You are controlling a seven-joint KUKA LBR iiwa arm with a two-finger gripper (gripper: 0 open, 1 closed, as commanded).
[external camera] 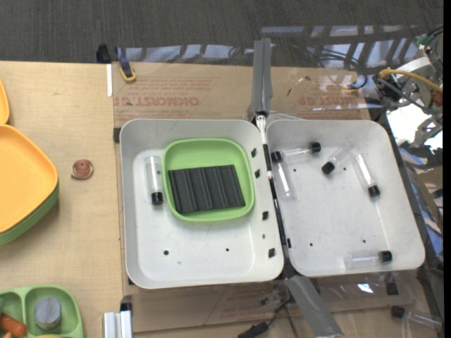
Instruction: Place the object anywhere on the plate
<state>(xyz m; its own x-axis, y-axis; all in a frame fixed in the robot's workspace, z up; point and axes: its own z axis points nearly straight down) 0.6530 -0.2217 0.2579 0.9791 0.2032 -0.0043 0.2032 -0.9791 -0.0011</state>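
Note:
A green square plate lies in the left white bin. A dark grey ribbed block rests flat on the plate and covers most of its floor. Just left of the plate, on the bin floor, lies a clear tube with a black cap. The right white bin holds several more clear capped tubes, among them one near the top, one at the right and one at the front. A loose black cap lies between them.
Stacked orange plates and a small red-brown knob sit on the wooden bench to the left. A green compartment tray is at the bottom left. Cables and metal parts crowd the upper right.

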